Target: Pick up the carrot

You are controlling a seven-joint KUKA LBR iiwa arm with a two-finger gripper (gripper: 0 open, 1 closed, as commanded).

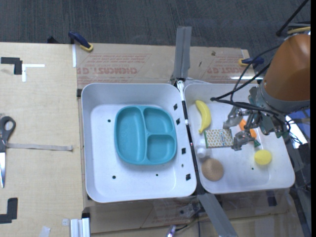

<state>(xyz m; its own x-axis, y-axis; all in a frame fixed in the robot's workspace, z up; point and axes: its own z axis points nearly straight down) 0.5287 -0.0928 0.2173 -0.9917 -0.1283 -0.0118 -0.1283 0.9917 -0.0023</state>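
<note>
The bench carries two shallow white bins side by side. The left bin (94,147) contains a teal divided plate (145,135) with three compartments, lying flat near the bin's centre. The right bin (279,179) contains the remaining items. A banana (203,115) lies at roughly the 10 o'clock position of the right bin, curved, with its long axis running top to bottom. A small patterned box (217,138) lies just below the banana, near the bin's centre. A brown round object (213,169) sits at about 7 o'clock, with a small pale object (202,152) just above it against the bin's left wall. A yellow lemon (263,157) rests at about 4 o'clock. The arm (291,73) enters from the 3 o'clock side, its orange band above the bin's upper right corner. The gripper (243,132) hangs over the centre of the right bin, just to the right of the patterned box. The carrot (248,128) shows as a small patch of orange with a green end, located at the gripper and largely covered by it, up and to the left of the lemon. Whether the fingers are apart, together or clamped on the carrot cannot be determined. Scissors (5,147) lie at the 9 o'clock edge of the bench.
</note>
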